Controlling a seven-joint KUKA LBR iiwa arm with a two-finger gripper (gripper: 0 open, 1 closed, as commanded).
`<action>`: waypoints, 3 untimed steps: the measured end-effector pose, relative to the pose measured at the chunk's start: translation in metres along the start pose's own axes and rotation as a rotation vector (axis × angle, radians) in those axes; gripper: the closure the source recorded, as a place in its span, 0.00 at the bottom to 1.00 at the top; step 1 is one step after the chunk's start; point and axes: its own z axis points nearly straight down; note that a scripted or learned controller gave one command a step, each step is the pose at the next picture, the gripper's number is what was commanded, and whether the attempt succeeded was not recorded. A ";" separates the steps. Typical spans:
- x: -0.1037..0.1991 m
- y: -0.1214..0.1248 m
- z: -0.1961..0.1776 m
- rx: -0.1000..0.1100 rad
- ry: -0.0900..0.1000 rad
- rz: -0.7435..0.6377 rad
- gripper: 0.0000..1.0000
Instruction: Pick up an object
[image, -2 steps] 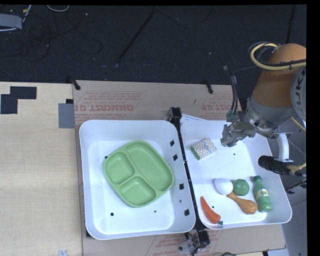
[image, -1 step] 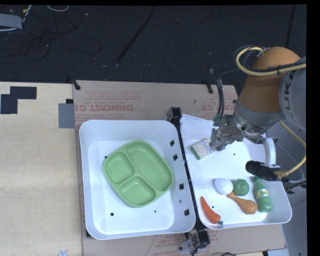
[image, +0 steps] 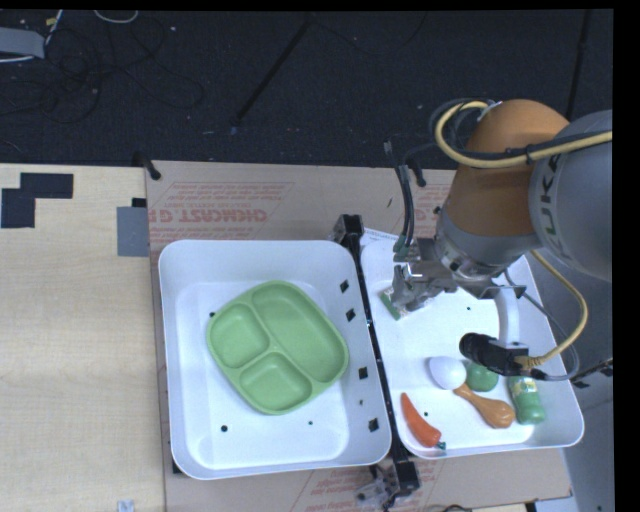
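Observation:
My gripper (image: 404, 293) hangs low over the far left part of the right bin (image: 560, 432), close to the divider between the bins. Near that bin's front lie a white egg-shaped thing (image: 446, 372), a green ball (image: 482, 379), a green bottle (image: 527, 400), a tan drumstick-shaped thing (image: 487, 406) and an orange-red carrot-like piece (image: 421, 421). All of these lie apart from the gripper, nearer the front and to the right of it. A small greenish bit shows just under the gripper; what it is cannot be made out.
The left bin (image: 180, 270) holds a light green plate (image: 276, 345) with three compartments, lying flat near its middle. A black divider rail (image: 362, 330) runs between the bins. The arm's grey and orange body (image: 510, 190) looms over the right bin's far side.

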 end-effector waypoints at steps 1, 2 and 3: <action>0.047 -0.010 0.008 0.001 -0.001 0.000 1.00; 0.096 -0.025 0.006 0.001 -0.001 -0.001 1.00; 0.093 -0.025 0.006 0.001 -0.003 0.004 0.00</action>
